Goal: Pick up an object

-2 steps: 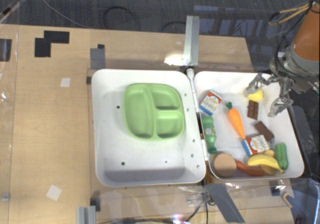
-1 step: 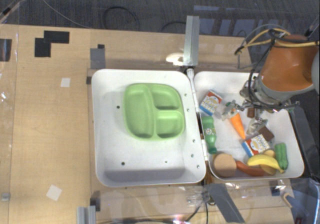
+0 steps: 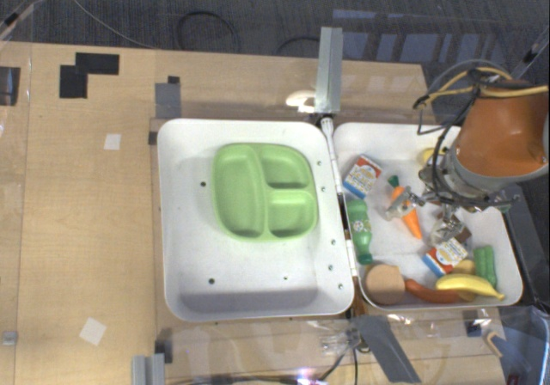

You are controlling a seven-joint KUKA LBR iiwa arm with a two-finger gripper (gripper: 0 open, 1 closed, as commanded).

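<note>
two shallow white bins are seen side by side on a wooden bench. in the left bin a green divided tray is laid near the middle, closer to the far edge.

the right bin is crowded with small play-food items. a small red and white carton is seen near the bin's far-left part, and a green bottle is laid along the left wall. a round tan piece is set in the near-left corner. a red sausage-like piece and a yellow banana are laid along the near edge, touching each other. a green pickle-like item is placed by the near-right corner. a second small carton is seen just beyond the banana. an orange carrot is laid around the bin's middle.

the arm is extended over the right bin's right side, its orange band uppermost. the gripper is hung low just beside the carrot and just above the second carton. whether the pincer is wide or narrow cannot be told, and nothing can be made out within it.
</note>
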